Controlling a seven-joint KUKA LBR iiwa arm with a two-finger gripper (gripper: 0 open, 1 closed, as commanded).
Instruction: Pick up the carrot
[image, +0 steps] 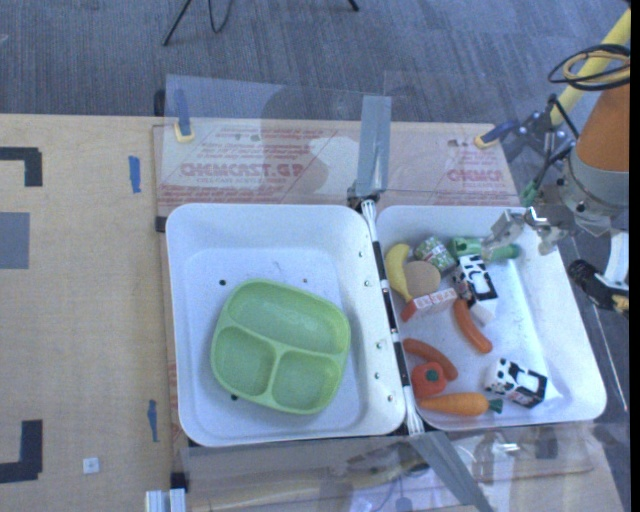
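carrot (457, 404), smooth tapered orange, lies in right bin (560, 300); gripper (520, 232) jaws' state unclear.

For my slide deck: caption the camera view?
Tool above the right bin; the carrot lies at its near edge.

Tray (280, 345) in left bin (190, 300); carrot (455, 404) at right bin's (570, 350) near edge.

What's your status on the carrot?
Hand over right bin's far edge, holding nothing visible. Carrot flat at near edge, untouched. Tomato and cow toy close beside it.
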